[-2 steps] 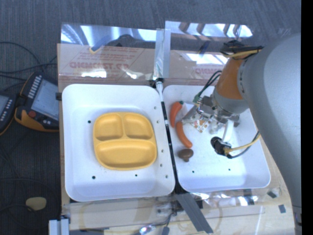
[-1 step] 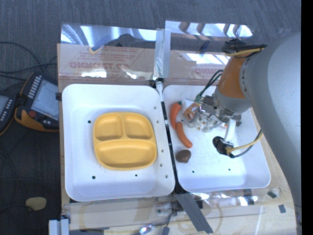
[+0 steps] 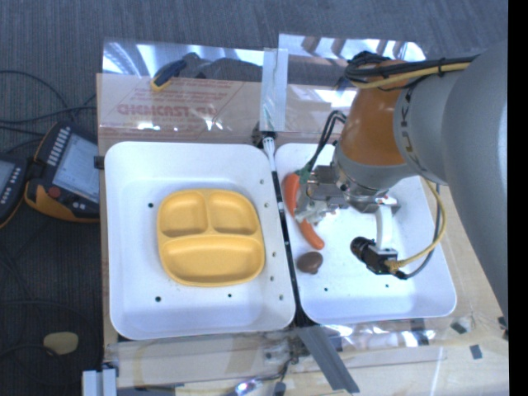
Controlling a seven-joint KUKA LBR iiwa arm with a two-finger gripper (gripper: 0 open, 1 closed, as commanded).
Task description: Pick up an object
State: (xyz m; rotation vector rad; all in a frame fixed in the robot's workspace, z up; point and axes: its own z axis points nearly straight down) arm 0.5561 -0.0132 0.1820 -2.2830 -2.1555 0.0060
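In the right bin point(image 3: 412, 299), an orange carrot point(image 3: 294, 195) lies along the left wall, with a second orange piece point(image 3: 311, 236) just below it. A small brown round object point(image 3: 309, 261) rests nearer the front. My gripper point(image 3: 316, 207) hangs low over the bin's left side, right beside the carrot pieces, under the orange-banded wrist. The arm's body hides the bin's far part. A yellow divided plate point(image 3: 211, 236) lies in the middle of the left bin point(image 3: 132, 304).
A black cable with a connector point(image 3: 373, 254) loops from the wrist over the right bin's floor. A cardboard sheet point(image 3: 177, 110) and shiny foil lie behind the bins. A teach pendant point(image 3: 62, 176) sits on the floor at the left.
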